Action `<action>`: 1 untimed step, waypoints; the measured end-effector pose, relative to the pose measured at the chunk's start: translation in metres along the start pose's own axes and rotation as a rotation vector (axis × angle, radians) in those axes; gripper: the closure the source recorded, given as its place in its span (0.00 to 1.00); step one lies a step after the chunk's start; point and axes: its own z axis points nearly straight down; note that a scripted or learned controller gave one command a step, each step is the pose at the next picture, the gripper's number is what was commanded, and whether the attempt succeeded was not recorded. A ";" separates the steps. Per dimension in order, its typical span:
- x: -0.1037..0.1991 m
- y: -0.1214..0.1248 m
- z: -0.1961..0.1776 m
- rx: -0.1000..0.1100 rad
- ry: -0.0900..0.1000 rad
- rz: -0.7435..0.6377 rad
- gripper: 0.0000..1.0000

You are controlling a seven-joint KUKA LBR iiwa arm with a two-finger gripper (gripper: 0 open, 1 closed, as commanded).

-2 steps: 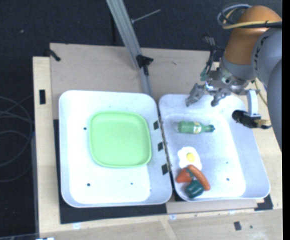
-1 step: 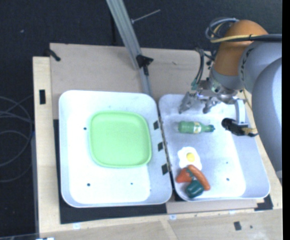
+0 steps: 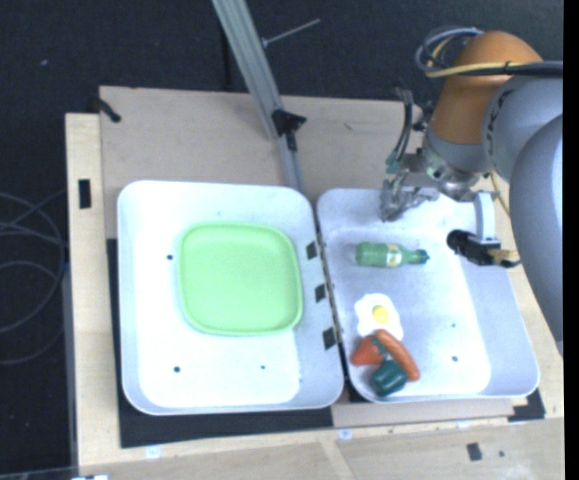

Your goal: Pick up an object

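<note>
The gripper (image 3: 401, 203) hung over the far rim of the right bin (image 3: 489, 353), at about twelve o'clock from the bottle (image 3: 391, 256). Whether it was spread or pressed together could not be told from this angle, and nothing showed between its tips. The arm (image 3: 509, 118) reached in from the three o'clock side, its orange band just above the wrist.

The bottle, green with a yellow cap, lay on its side in the far half of the right bin, near the gripper but apart from it. At six o'clock from the bottle lay a fried egg (image 3: 378, 316). Just beyond that, at the bin's near edge, a red piece (image 3: 393, 352) and a dark green piece (image 3: 389, 376) sat touching.

In the left bin (image 3: 149, 368), at nine o'clock, a green plate (image 3: 239, 278) lay flat in the middle.
</note>
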 end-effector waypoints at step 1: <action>-0.002 0.000 -0.064 -0.004 0.000 0.000 1.00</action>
